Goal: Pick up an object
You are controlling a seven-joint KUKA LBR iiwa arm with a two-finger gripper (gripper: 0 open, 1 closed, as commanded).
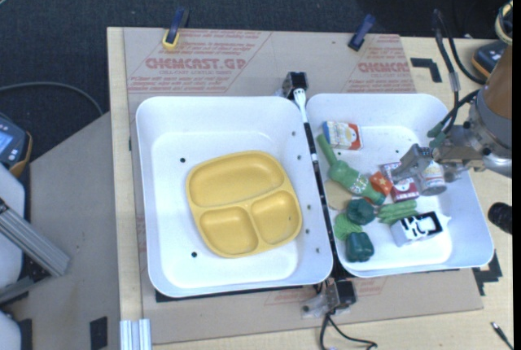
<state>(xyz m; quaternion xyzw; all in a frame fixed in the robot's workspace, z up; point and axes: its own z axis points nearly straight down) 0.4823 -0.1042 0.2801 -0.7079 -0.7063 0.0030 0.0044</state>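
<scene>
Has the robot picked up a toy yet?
Not yet, it seems. Done: the arm has reached into the right bin, and its pincer sits low over the toy pile. In hand: nothing that I can see; the toys all look to be lying in the bin. Left: grab one and lift it. The yellow tray lies in the left bin.

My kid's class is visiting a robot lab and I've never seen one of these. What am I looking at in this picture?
One camera, fixed above a bench, looks down at a slant. Two shallow white bins sit side by side. The left bin holds a yellow divided plate. The right bin holds a pile of small toys: green pieces, a small white carton and a black-and-white block. From the right, a grey robot arm reaches in; its gripper, a two-finger claw, sits low over the pile. I can't tell whether it has hold of anything.
</scene>
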